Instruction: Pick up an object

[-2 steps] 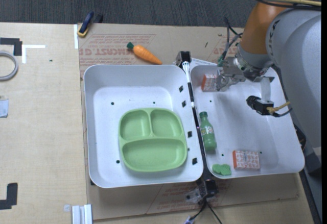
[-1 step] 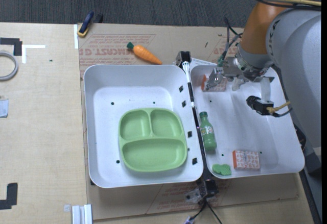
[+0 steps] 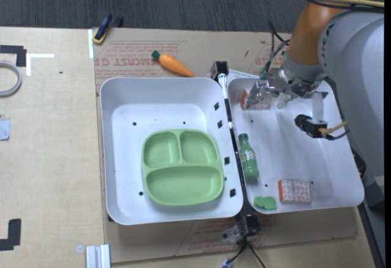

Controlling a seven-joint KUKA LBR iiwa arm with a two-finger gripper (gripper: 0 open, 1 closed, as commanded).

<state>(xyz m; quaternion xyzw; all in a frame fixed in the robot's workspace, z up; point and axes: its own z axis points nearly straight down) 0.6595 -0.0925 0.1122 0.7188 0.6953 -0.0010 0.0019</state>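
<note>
Two white bins: the left bin (image 3: 116, 138) holds one green divided plate (image 3: 182, 166). The right bin (image 3: 333, 181) holds one green bottle (image 3: 247, 154), one green lump (image 3: 265, 202) and one patterned packet (image 3: 295, 190). One toy carrot (image 3: 173, 63) lies on cardboard behind. The gripper (image 3: 264, 93) hangs over the right bin's far corner.

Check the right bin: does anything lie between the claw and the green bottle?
Nothing visible does. The claw sits at the right bin's far end; bare white floor separates it from the green bottle by the divider.

light: bright, even | shadows: soft | focus: sharp | glare: mild
</note>
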